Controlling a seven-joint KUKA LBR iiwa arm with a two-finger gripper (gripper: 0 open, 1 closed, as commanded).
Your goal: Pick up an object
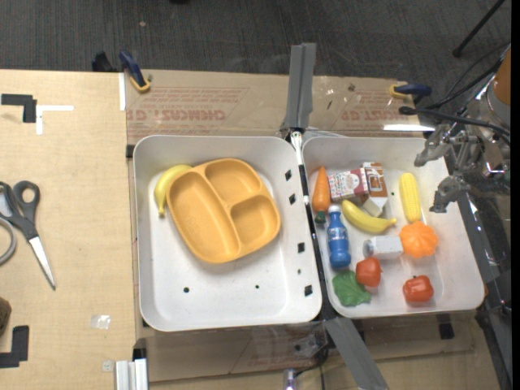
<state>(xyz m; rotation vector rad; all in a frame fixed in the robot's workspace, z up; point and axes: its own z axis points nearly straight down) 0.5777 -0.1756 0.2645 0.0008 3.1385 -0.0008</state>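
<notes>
Left bin [154, 299]: yellow divided plate [223, 210] near its centre, tilted; a banana [168, 184] tucked at the plate's upper-left rim, touching it.

Right bin [463, 287]: carrot [321, 188] and blue bottle [338, 238] along the left wall; carton [357, 183] near the top edge; second banana [367, 218] mid-bin; corn [410, 197] upright toward the right; orange [418, 240] beside a white block [385, 247]; two tomatoes [368, 272] [418, 289] and a green leaf [350, 289] along the bottom edge.

Gripper [455, 169] over the right bin's upper-right corner, clear of all items. Finger state: cannot tell.
</notes>
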